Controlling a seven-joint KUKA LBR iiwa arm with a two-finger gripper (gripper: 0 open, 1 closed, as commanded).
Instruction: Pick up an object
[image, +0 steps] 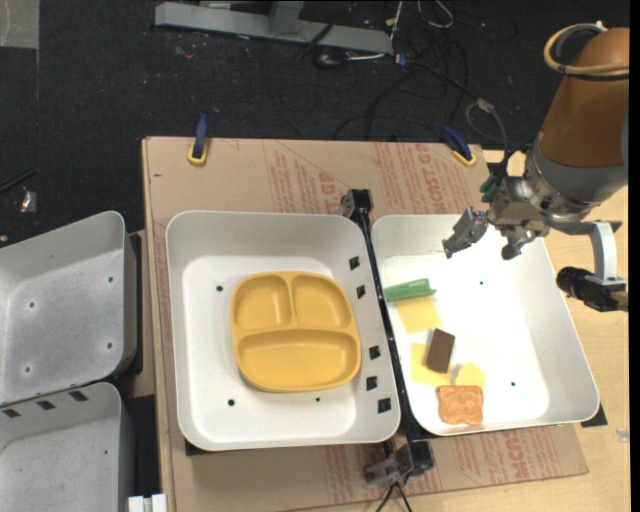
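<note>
Dark floor strewn with cables surrounded a cardboard-covered bench (300, 165), on which two shallow white bins sat side by side; the left bin (190, 300) held a yellow divided tray (296, 331), lying flat near its middle; the right bin (520, 340) held the small pieces, grouped toward its left and near side. The arm (585, 110) reached in from the right, its gripper (484, 237) hanging above the far part of the right bin, fingers spread and nothing between them. Below it lay a green stick (408, 290), then two yellow slabs (418, 315), a brown block (440, 350) resting on the nearer slab, and an orange waffle-like piece (460, 404) nearest the bin's front rim. By my reading the task had barely begun; no object was lifted, the gripper stood well apart from all of them, and descent, closing and lifting all remained.
</note>
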